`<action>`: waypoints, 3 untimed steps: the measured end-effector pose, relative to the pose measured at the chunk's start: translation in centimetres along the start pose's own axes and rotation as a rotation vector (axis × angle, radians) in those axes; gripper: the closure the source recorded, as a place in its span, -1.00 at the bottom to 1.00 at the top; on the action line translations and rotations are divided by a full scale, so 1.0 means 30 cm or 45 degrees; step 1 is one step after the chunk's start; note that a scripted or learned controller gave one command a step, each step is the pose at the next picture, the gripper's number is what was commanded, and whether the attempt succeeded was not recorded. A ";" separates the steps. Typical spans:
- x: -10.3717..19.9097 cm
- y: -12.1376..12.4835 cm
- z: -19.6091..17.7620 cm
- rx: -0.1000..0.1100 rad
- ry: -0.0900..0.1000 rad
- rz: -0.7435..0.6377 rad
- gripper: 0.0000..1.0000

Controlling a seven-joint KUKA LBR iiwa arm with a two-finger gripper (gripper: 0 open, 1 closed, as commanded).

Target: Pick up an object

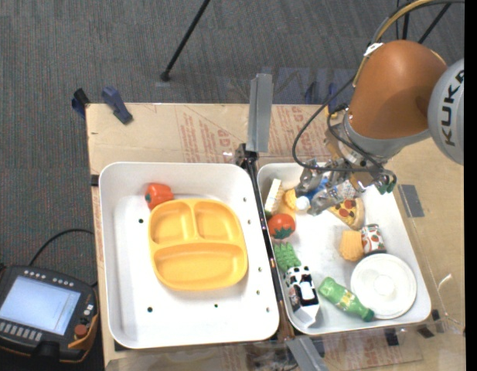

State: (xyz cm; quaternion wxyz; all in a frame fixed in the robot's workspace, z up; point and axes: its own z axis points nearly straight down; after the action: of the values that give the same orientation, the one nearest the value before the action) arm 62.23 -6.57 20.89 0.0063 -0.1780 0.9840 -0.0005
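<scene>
The gripper (pixel 328 189) is hanging low over the far end of the right bin (pixel 420 273); its finger state cannot be told from this angle. A pizza slice toy (pixel 347 210) is lying directly beneath and just right of it, its long axis running down-right toward a small can (pixel 372 239). In my judgement this slice is the nearest candidate. A tomato (pixel 281 225) is sitting left of the slice; an orange sponge-like block (pixel 349 246) is resting just below it, near the white plate (pixel 383 284).
</scene>
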 end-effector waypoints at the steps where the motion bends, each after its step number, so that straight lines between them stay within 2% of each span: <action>1: 0.246 0.039 -0.084 -0.004 0.011 -0.036 1.00; 2: 0.145 -0.138 0.391 -0.019 0.029 -0.116 1.00; 3: -0.038 -0.109 0.391 0.016 0.012 0.015 1.00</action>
State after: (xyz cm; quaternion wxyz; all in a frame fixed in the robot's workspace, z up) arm 64.59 -9.21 9.19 0.0029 -0.1722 0.9850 -0.0075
